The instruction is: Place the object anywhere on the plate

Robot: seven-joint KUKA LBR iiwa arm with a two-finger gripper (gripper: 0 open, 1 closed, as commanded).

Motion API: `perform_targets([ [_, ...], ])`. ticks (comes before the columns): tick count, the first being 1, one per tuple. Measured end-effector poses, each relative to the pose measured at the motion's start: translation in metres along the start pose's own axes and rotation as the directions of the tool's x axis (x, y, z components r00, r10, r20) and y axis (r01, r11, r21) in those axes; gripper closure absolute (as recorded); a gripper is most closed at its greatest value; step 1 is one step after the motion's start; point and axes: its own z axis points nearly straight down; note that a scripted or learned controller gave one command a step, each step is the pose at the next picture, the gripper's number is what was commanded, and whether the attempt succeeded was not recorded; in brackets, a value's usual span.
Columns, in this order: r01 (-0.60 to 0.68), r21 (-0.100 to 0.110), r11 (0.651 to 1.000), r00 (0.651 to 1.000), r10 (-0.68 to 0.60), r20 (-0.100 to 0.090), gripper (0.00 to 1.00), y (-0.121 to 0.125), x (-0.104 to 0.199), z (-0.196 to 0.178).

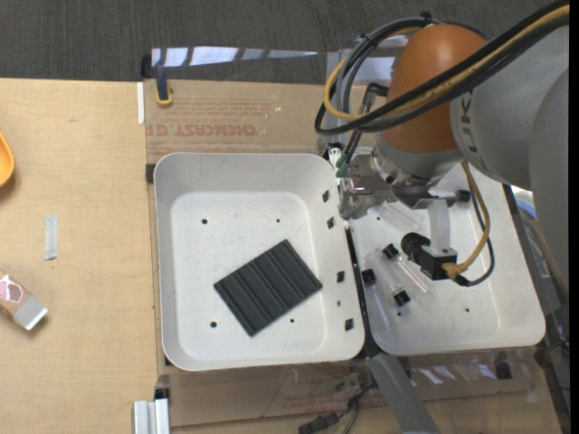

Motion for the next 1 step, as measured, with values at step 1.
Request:
perform_targets([
  [1,0.328,-0.002,0.945,0.945,-0.328,0.0,1.0,-0.0629,-0.0297,-0.0565],
])
